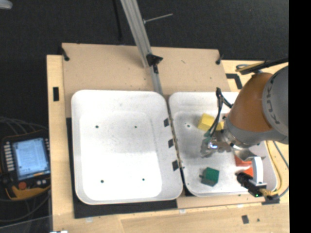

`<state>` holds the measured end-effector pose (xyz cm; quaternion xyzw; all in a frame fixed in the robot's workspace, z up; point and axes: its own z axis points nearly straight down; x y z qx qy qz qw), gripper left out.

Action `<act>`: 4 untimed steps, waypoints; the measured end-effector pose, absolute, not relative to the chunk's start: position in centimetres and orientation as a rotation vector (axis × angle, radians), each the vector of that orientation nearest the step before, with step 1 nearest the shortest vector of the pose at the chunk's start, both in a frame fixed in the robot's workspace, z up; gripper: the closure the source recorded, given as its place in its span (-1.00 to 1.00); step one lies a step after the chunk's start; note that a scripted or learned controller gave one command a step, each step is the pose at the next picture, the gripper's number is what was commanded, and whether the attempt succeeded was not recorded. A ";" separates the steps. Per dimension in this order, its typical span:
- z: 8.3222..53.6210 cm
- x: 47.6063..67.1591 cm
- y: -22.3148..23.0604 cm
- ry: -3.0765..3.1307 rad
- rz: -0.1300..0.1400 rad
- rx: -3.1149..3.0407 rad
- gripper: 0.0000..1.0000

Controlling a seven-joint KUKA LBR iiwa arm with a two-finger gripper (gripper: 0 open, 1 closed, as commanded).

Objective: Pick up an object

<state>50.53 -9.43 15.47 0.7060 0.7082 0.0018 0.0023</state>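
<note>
We saw 2 white bins side by side on the bench, the left bin (pixel 121 144) and the right bin (pixel 189 188). The arm (pixel 255 110) reached in over the right bin, and its gripper (pixel 210 147) hung low above that bin's floor; we could not tell its state from this view. A yellow block (pixel 206 122) lay just behind the gripper, partly hidden by it. A green block (pixel 210 176) sat near the front, apart from the gripper.

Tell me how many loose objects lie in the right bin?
3 visible: yellow block near the back, green block near the front, orange-red object partly under the arm. Others may be hidden below the arm.
</note>
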 end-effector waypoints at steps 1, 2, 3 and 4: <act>21.3 51.6 -9.3 2.221 0.007 2.213 1.00; 25.6 51.8 -9.4 2.222 0.006 2.213 1.00; 25.2 51.4 -3.2 2.229 0.002 2.213 1.00; 23.8 50.4 2.6 2.231 0.001 2.214 1.00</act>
